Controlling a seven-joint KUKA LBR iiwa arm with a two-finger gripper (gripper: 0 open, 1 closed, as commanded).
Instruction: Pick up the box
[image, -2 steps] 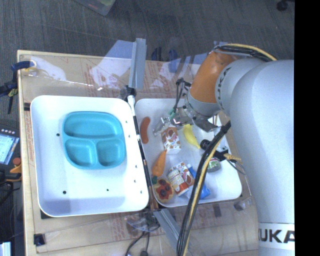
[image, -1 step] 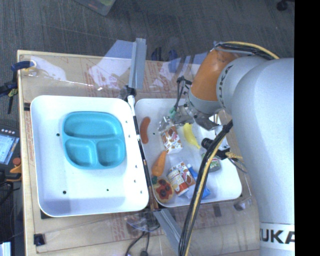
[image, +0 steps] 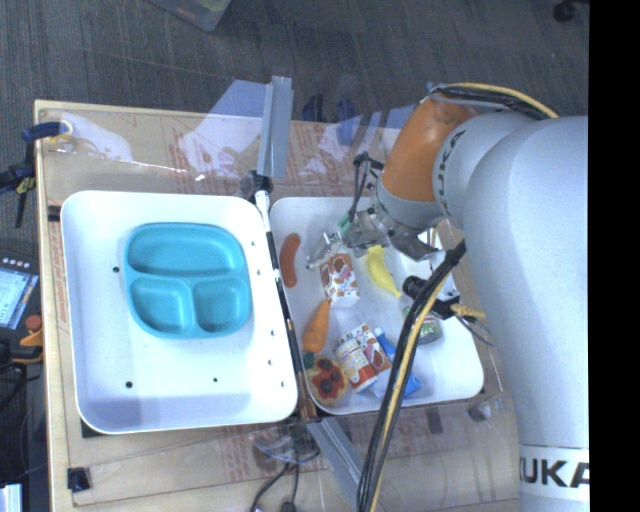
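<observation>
Left bin (image: 90, 300): blue tray (image: 188, 277). Right bin (image: 462, 372): box (image: 340, 277), banana (image: 382, 271), carrot (image: 316, 326). Pincer (image: 345, 232) state: cannot tell.

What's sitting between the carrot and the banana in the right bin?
In the camera view, a small printed box lies between the carrot and the banana, just below the end effector.

I count 2 white bins (image: 90, 300) on the bench (image: 150, 140); 1 blue divided tray (image: 188, 277); 2 printed boxes (image: 340, 277); 1 sausage (image: 290, 258); 1 carrot (image: 317, 325); 1 banana (image: 381, 270).
</observation>
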